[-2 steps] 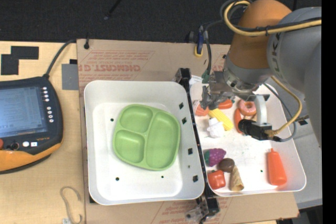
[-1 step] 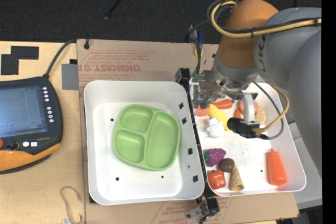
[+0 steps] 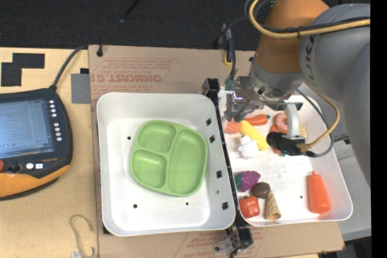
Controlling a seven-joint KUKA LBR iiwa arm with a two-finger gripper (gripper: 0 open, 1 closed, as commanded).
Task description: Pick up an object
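A grey KUKA arm (image 3: pixel 320 39) is reaching in over the right bin (image 3: pixel 338 205) of 2 white bins, its gripper (image 3: pixel 237 110) hanging low at the far left corner of that bin, right beside the divider where the 2 bins meet. The toy food that the task offers is lying crowded beneath and in front of it: a yellow corn cob (image 3: pixel 254 135), an orange carrot-like piece (image 3: pixel 258 119), a small white piece (image 3: pixel 247 148), purple grapes (image 3: pixel 247 179), a brown mushroom-like toy (image 3: pixel 261 190), a red block (image 3: pixel 250 206), an ice-cream cone (image 3: pixel 271 207) and an orange bottle (image 3: pixel 317 192) lying apart on the near right. The left bin (image 3: pixel 115 190) is carrying a green divided plate (image 3: pixel 169 157).

The risks, by this reading: the pieces at the corner are touching one another, so a closing grip is likely to be nudging 2 at once or squeezing 1 out sideways; and the bin wall and divider are sitting so close that a finger could be catching on them.

How far the gripper is standing open cannot be told, since the wrist and cabling are masking it, and nothing is visibly held.
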